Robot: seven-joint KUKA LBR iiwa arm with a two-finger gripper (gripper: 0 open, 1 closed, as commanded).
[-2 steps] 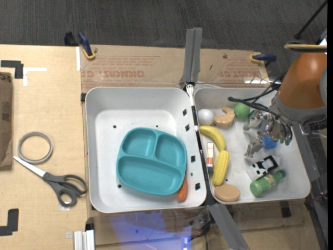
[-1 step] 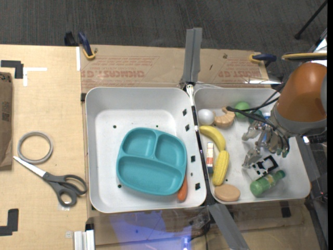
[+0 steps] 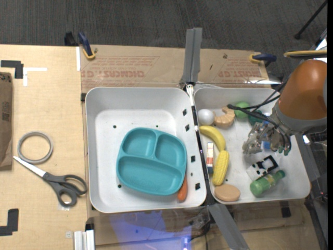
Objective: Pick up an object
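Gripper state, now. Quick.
Gripper: low in the right bin, above the green bottle; open or shut cannot be told.

Grey arm with orange band (image 3: 307,95): cut off by the right picture edge. Metal two-finger gripper (image 3: 264,142): blurred tangle of parts and cables; finger state can't be told. Round green object (image 3: 242,108): partly behind dark cables, identity unclear. Orange carrot (image 3: 182,191): mostly hidden beneath the teal divided plastic plate (image 3: 152,161). Brown paper bag (image 3: 5,119): cut by the left edge.
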